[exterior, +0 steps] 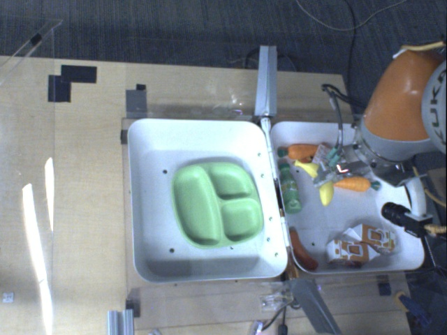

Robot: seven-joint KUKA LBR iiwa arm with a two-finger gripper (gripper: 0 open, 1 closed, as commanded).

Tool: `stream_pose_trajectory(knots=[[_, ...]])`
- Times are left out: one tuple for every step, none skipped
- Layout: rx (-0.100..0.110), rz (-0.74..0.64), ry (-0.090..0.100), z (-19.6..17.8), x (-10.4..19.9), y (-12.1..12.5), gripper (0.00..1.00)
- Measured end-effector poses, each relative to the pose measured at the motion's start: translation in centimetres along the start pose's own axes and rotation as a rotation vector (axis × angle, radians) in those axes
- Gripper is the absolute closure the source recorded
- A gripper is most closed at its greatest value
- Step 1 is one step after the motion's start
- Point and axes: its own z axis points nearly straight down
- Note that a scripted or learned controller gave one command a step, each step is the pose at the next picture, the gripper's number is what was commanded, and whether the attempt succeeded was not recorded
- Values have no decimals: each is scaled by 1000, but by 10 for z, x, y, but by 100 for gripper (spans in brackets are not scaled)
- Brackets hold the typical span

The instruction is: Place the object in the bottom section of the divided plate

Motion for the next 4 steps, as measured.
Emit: stream_pose_trajectory(knots=[[-1, 20, 0, -27, 47, 11, 100], [6, 95, 2, 24, 134, 55, 100], [3, 279, 1, 2, 183, 55, 100], [6, 359, 1, 2, 197, 29, 100]])
